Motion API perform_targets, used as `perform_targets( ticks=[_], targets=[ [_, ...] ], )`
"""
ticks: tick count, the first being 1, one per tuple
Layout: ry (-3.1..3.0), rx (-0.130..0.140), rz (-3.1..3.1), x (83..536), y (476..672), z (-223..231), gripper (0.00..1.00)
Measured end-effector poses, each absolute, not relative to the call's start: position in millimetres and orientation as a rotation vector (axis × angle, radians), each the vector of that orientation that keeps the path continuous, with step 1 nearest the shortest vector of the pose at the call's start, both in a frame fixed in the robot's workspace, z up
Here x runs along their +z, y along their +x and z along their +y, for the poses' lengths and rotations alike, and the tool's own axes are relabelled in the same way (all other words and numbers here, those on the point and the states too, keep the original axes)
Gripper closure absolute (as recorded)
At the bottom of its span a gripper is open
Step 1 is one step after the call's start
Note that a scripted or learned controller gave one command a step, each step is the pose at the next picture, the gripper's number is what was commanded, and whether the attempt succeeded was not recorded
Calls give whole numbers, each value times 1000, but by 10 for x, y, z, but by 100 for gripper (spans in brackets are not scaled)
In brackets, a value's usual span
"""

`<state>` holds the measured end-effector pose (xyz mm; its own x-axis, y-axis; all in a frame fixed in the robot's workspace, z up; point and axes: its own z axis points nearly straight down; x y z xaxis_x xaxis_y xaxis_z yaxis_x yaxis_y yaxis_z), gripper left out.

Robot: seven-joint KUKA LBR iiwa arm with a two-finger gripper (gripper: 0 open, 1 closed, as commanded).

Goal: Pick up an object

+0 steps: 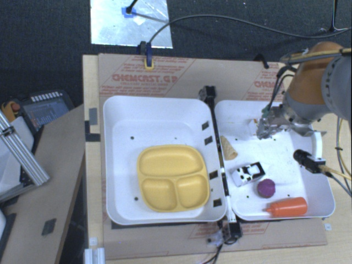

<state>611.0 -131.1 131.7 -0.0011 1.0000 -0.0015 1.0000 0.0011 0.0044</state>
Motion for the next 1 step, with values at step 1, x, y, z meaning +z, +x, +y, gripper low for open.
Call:
perform_targets(
  ticks=[1],
  targets=[
    [2212,7,2222,1947,6166,-1264,100]
  ],
)
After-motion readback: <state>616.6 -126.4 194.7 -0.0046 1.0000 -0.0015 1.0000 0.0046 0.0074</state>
